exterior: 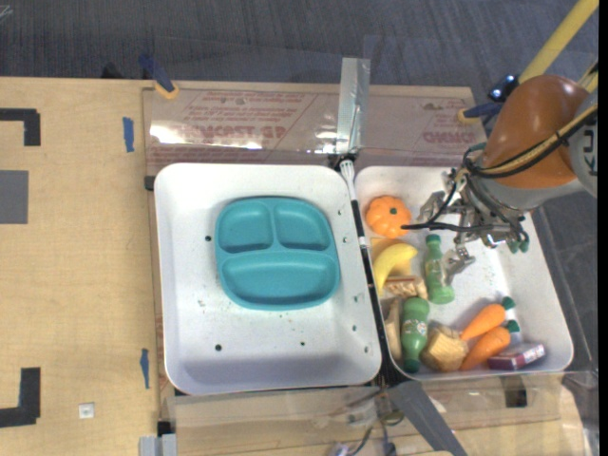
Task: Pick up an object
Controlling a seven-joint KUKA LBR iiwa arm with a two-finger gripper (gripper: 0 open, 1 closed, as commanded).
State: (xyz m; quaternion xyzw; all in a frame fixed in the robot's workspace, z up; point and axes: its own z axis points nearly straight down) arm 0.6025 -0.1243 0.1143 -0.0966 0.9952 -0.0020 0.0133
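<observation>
Two white bins sit side by side on the counter (76,255), and much of the action in the right bin (551,293) is hard to read. Dark linkages and cables tangle around the gripper (465,228), so whether the jaws stand wide or closed cannot be told, nor whether anything lies between them. The arm (537,131), grey with an orange band, enters from the right and is cut off by the frame edge, hiding the bin's upper right corner.

Just below the gripper stands a small green bottle (437,272), its long axis running up and down the view, cap toward the far side; contact between the metalwork and the bottle cannot be made out. Left of it lies a yellow banana (392,262), curved, with an orange pumpkin-like fruit (388,215) beyond it, near the bin's far left corner. Toward the near edge a darker green bottle (414,329) lies lengthwise near-to-far, beside a tan bread-like piece (445,350) that is partly covered. Two carrots (486,331) slant together, leafy ends up and right. A purple item (521,356) at the near right corner is too small to identify.

A teal divided plate (277,252) rests in the left bin (190,350)
</observation>
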